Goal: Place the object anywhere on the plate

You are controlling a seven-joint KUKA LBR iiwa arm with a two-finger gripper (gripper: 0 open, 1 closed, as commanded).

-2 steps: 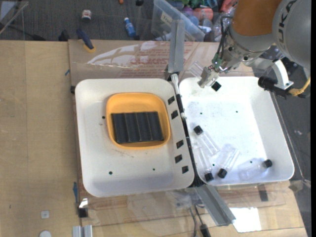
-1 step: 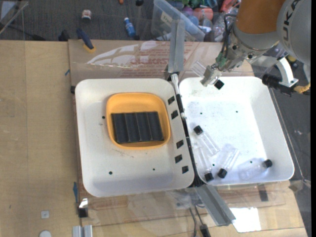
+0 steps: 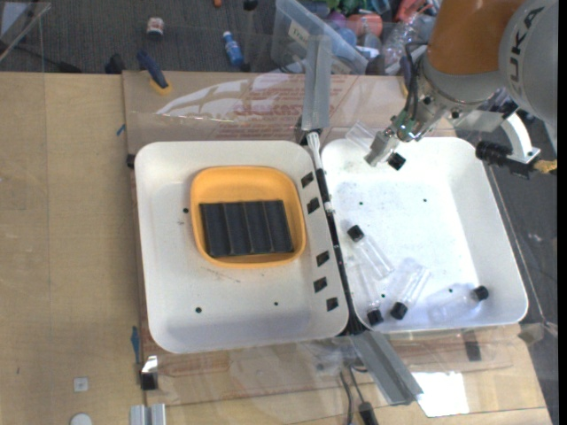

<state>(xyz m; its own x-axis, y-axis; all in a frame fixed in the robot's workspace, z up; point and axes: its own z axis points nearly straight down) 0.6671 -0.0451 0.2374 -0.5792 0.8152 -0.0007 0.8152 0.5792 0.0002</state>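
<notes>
Hand is hovering over the right bin's far-left corner, grip state unclear; plate is carrying 1 dark block, so placing is looking done.

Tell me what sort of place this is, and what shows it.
Most likely a robotics lab bench set up for pick-and-place trials. A grey and orange arm reaches over two white bins on a wooden bench, and a clear tub of mixed toys stands on the carpet behind.
</notes>
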